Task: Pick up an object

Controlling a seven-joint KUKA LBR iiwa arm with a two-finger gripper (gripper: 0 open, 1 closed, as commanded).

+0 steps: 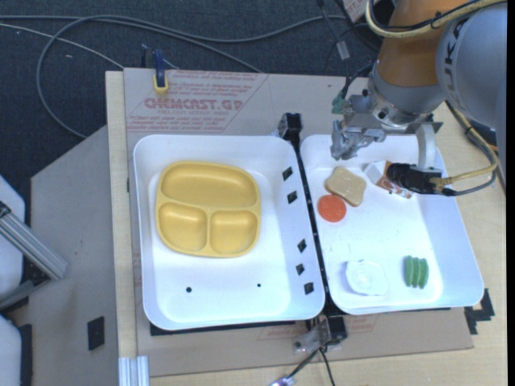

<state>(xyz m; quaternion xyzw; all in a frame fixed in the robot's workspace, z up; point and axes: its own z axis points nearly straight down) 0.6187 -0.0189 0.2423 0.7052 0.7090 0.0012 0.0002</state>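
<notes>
From my seat the only print I can read is the red lettering on the brown board (201, 103) under the bins, at the far side of the counter (492, 223). It looks like "CHEMCAST GP", and the finer lines around it are too small to read. The pincer (348, 147) hangs over the far-left corner of the right bin (451, 215); I cannot tell whether it is wide or narrow, and I see nothing held in it. Just nearer than the pincer, by the bin's left wall, lies a slice of toast (346, 186). The slice lies flat, turned so that its corners rather than its sides face the bin's walls, and it is so close to square that I cannot name a long axis. An orange disc (331, 208) touches its near-left side. Toward the bin's near edge sit a white round piece (366, 277) and, beside it at the near-right corner, a green bundle (416, 272) whose long axis runs from far to near. The left bin (273, 280) carries a yellow divided plate (209, 207).
</notes>
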